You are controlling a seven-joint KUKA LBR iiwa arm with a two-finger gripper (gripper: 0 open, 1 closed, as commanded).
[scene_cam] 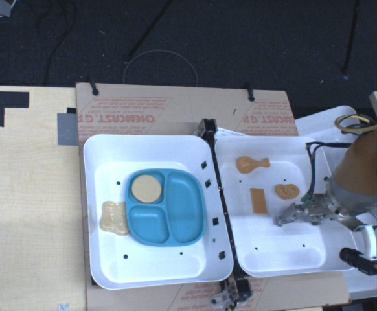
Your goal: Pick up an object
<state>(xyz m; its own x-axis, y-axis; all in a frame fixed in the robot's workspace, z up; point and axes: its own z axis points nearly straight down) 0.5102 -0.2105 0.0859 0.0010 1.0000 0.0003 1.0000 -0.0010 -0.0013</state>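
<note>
The right bin (276,259) holds three small items: an orange drumstick-shaped piece (250,164) at the back, a brown bar (258,201) in the middle, and an orange pretzel-like piece (286,190) to the bar's right. My gripper (287,218) reaches in low from the right. Its tip lies just in front of the pretzel piece and to the right of the bar, and I see nothing held in it. In the left bin (104,149) a blue divided tray (179,216) carries a round tan disc (146,188) in its back-left compartment. A pale toast-like piece (114,218) lies against the tray's left side.
The grey arm with its orange band (360,167) covers the right bin's right side. A black divider (217,206) runs between the bins. Both bins rest on cardboard (175,112), with a wooden bench top (26,199) to the left. The right bin's front floor is bare.
</note>
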